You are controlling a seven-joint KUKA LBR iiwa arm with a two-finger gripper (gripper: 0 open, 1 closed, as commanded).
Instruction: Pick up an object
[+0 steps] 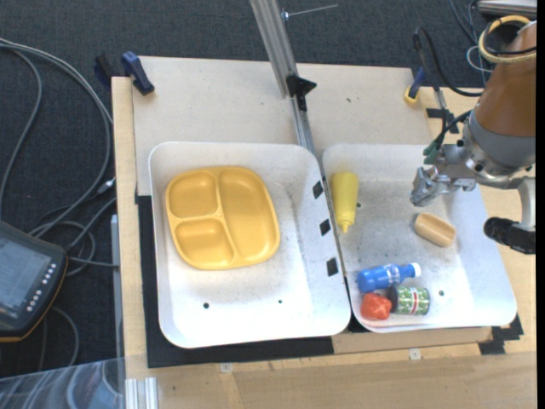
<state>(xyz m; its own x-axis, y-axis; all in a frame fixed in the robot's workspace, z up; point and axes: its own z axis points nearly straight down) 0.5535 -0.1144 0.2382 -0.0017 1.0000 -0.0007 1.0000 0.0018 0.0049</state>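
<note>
nearest the lens, at the front edge of the right white bin (477,309), sit a small green-and-white can (411,300) on its side, a red rounded plastic piece (376,306) just to its left, and a blue-and-white bottle (387,275) lying just behind both. none of these is what you should be judging first.

the likeliest target, in my judgement, is the tan oblong bread-roll-shaped block (434,228), lying on the bin floor toward the right half of that bin. its long axis runs from upper-left to lower-right in the camera view. the two-finger gripper (423,192) stands just behind it, slightly to the view's left, near but with a gap between. so the block lies forward and a little rightward of the fingers, and a short advance plus descent would be needed. whether the gripper is open or closed, you cannot tell from this angle; nothing is seen held.

further out, a yellow squeeze bottle (344,198) lies along the bin's left wall, well apart from the gripper. the left white bin (170,313) carries a yellow three-compartment plastic tray (222,216).
</note>
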